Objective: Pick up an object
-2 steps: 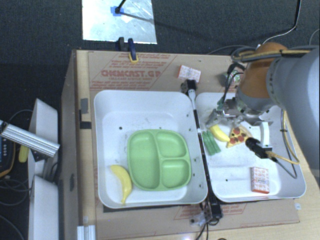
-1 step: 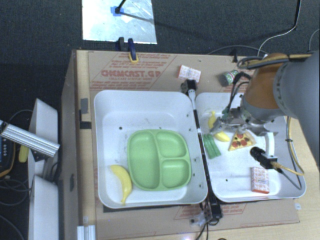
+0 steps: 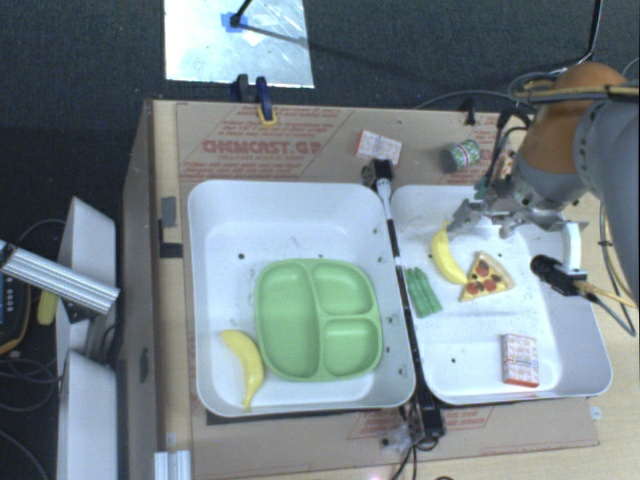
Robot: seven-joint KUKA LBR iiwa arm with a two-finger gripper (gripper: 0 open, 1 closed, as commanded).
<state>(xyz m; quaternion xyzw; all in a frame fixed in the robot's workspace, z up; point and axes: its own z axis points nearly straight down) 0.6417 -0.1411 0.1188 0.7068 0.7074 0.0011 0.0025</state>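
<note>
A KUKA arm's pincer (image 3: 492,218) hangs over the far end of the right bin (image 3: 580,363), its two fingers spread apart with nothing between them, as the robot sets up to pick an object. Just below and a little left of the fingertips lies a small yellow banana (image 3: 447,257); just below the pincer, touching or nearly touching that banana's lower end, sits a toy pizza slice (image 3: 487,276). Further left, against the wall between the bins, lies a green pod-like piece (image 3: 422,292), and well below the pincer, near the bin's near edge, a small red-and-white packet (image 3: 520,358). Far to the left, in the other bin (image 3: 215,268), a green divided plate (image 3: 320,318) rests beside a second banana (image 3: 246,364). The closest targets appear to be the banana and the pizza slice; a clean grasp likely calls for centring the open fingers across the banana's narrow body, clear of the slice, and descending fully before closing. Whether the fingertips are touching the bin floor cannot be told.
</note>
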